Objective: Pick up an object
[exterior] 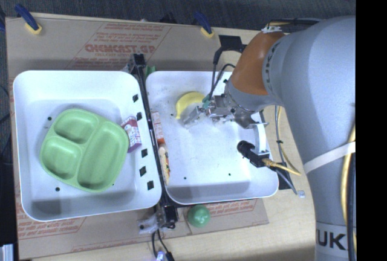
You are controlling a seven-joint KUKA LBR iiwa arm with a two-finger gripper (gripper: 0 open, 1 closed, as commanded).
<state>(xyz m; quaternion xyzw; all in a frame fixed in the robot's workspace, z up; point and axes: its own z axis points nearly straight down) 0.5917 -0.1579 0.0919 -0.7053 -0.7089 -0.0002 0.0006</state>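
Jaws hard to read, low beside yellow object (188, 103) in right bin (208, 190), upper centre. Best centred over it before closing.

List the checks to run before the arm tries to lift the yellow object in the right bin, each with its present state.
1. Hand is over the right bin: ok.
2. Hand is beside the yellow object: ok, its tip sits just below it.
3. Object is between the fingers: cannot tell.
4. Space around the object is free of other items: ok.
5. Green divided plate lies in the left bin, away from the hand: ok.
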